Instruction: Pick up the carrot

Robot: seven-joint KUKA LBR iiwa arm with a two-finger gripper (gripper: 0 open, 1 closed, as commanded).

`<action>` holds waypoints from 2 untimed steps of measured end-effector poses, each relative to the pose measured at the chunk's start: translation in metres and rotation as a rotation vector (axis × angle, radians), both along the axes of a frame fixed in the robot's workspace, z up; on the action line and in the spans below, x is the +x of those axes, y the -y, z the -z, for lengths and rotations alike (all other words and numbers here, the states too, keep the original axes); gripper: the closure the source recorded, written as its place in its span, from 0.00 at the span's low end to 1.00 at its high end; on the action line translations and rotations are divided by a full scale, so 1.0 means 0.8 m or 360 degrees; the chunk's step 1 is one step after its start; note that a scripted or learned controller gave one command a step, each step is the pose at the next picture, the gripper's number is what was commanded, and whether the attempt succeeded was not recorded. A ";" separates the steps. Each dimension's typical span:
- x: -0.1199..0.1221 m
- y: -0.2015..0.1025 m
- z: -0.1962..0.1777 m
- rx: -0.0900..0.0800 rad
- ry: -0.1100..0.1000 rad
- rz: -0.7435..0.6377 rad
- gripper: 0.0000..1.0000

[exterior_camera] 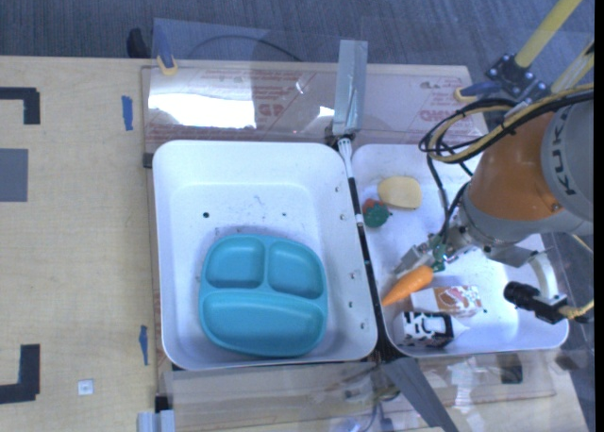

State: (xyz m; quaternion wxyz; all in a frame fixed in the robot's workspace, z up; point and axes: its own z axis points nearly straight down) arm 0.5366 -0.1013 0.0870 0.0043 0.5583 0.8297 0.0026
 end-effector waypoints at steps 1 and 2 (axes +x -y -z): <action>0.052 -0.066 -0.122 0.0001 -0.0010 -0.0245 0.00; 0.004 -0.091 -0.118 0.0003 -0.0026 -0.0185 0.00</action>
